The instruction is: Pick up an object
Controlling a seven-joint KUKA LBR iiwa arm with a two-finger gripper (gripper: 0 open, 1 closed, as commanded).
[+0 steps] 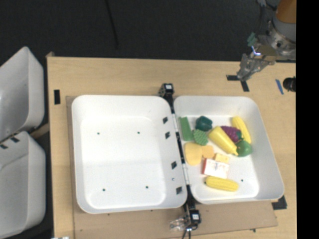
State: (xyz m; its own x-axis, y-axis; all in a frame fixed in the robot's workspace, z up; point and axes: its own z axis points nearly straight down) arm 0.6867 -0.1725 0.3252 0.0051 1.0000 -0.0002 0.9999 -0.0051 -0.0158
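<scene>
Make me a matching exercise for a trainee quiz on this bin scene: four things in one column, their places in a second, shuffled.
Things:
1. gripper
2. corn cob
3. red and white box
4. long green block

Places:
A. in the right bin, nearest its front wall
B. above the bench, beyond the right bin's far right corner
C. by the hinge side of the right bin
D. just behind the corn cob

Pairs: 1-B, 2-A, 3-D, 4-C

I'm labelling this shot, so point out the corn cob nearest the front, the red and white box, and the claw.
corn cob (222, 184): camera view, middle of the cob.
red and white box (216, 169): camera view, centre of its top face.
claw (245, 71): camera view, between the fingertips.
</scene>
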